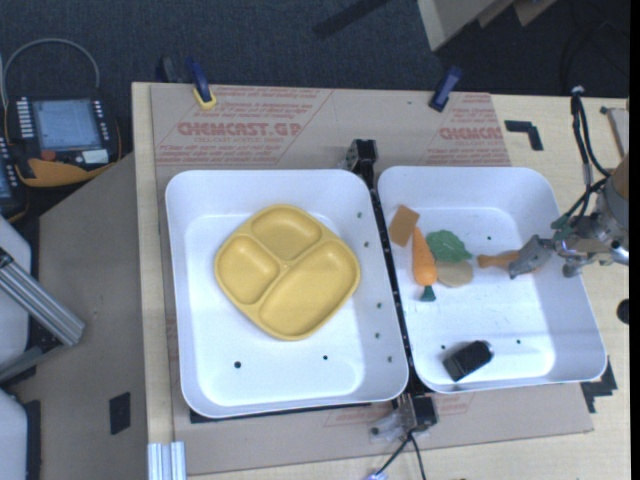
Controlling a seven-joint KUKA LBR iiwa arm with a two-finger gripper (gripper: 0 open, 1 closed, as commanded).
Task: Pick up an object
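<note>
— Reaching in from the right, the tool [535, 256] sits low over the right bin [520, 183], just beside a small brown piece [497, 260]. Whether it is released or clenched cannot be told from here.

— Risks?

— That piece lies close to a pale round item [455, 275], a green one [447, 244] and a carrot [424, 261]. A shallow approach would likely nudge it into them instead of gripping it.

— Anything safer?

— A black object [467, 359] lies well apart, nearer the front.
</note>
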